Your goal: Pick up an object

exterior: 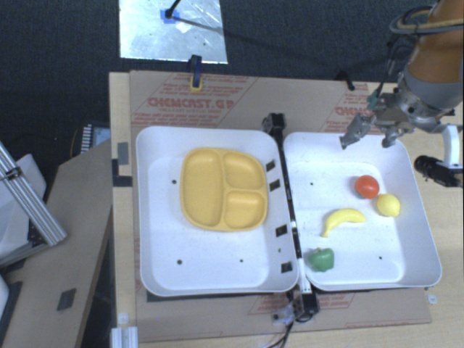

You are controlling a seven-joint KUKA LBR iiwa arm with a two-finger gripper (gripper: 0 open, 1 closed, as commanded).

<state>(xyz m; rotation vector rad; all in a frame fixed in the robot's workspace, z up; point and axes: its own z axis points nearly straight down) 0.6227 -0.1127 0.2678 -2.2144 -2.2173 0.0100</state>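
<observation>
The claw (370,135) hangs over the far edge of the right bin (417,267), with its two fingers spread wide and nothing between them, so no object is picked yet. The things it can take all lie in this bin, nearer to the camera than the claw: a red tomato (367,186) and a yellow lemon (388,205) just beside each other, a banana (342,219) near them toward the middle, and a green pepper (320,259) at the near left corner, close to the wall. The left bin (156,267) carries a yellow divided plate (222,188), well apart from the claw. From here I see several risks. The tomato and the lemon are round, so if the fingers close a little off centre, the fruit can roll away or squeeze out. They also sit so close that one finger may come down on the neighbour and push both. The banana is low and curved; the fingers can slide over it. The pepper is near the bin wall, perhaps touching it, though the view is not clear enough to say, and a finger could hit the wall there.
</observation>
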